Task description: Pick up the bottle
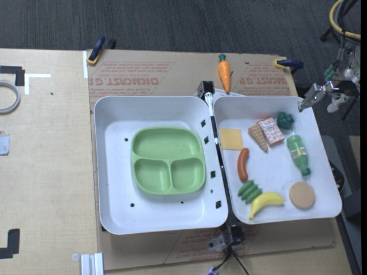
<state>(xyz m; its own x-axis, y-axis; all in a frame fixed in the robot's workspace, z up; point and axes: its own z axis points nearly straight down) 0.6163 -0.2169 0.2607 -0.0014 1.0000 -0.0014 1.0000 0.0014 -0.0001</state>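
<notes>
Nearest me in the right bin [327, 153] I see a yellow banana [265, 202] by the front wall, a tan round cookie-like disc [301, 195] to its right and a small green ridged piece [248, 189] touching the banana's upper left. Just behind those lies a red sausage [243, 161], with a yellow cheese square [231, 138] beyond it.

The bottle [298, 154] is green with a pale label, lying on its side near the bin's right wall, its cap end toward the disc but apart from it. Behind it sit a red-and-white snack packet [270, 131], a waffle-patterned cracker [258, 137] touching the packet's left, and a dark green lump [285, 120] just beyond the bottle's far end. Nothing lies on top of the bottle.

The left bin [114, 171] holds a green divided plate [168, 161].

Farther back, a toy carrot [223, 73] rests on the cardboard behind the bins. The gripper [316, 93] hangs past the right bin's far right corner, well apart from the bottle; I cannot tell how it is set.
</notes>
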